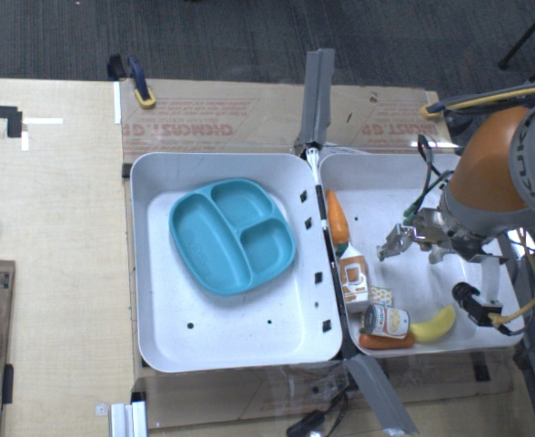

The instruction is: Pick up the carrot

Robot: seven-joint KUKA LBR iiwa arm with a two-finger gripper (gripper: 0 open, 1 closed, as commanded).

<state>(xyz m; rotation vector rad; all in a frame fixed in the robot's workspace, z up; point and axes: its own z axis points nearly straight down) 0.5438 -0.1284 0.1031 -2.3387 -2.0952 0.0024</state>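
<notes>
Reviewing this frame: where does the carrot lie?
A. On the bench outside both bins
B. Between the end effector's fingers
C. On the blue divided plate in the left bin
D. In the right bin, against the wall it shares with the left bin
D. The carrot lies in the right bin along its left wall, apart from the end effector, while the blue plate sits in the left bin.

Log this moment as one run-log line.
target: carrot, left edge of right bin | gripper: above right bin, right of carrot, apart | carrot not held | left bin: blue plate
</notes>
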